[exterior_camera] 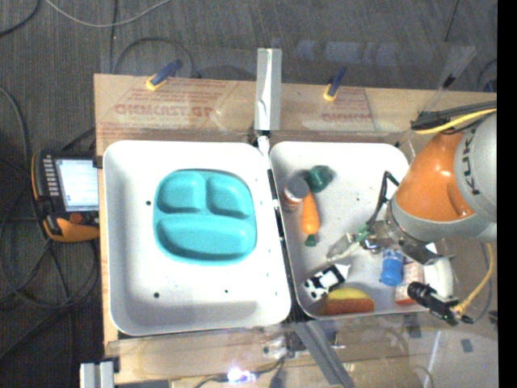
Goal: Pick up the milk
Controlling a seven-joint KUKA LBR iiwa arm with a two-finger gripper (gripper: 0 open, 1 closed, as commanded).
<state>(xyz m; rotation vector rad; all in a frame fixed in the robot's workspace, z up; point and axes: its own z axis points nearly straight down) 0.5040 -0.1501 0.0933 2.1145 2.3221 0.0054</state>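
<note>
In the left bin (121, 297) a turquoise divided plate (206, 217) lies near the middle. In the right bin (355, 156), an orange carrot (310, 214) lies near the left wall, a dark green thing (320, 176) beside its upper end. A blue thing (391, 270) stands near the lower right corner.

fixed overhead camera, slanted down on both bins (121, 297), arm (440, 188) entering from right

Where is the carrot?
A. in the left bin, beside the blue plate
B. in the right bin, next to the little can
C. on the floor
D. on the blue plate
B: the orange carrot lies in the right bin, just beside the little can, while the blue plate sits in the left bin.
</note>
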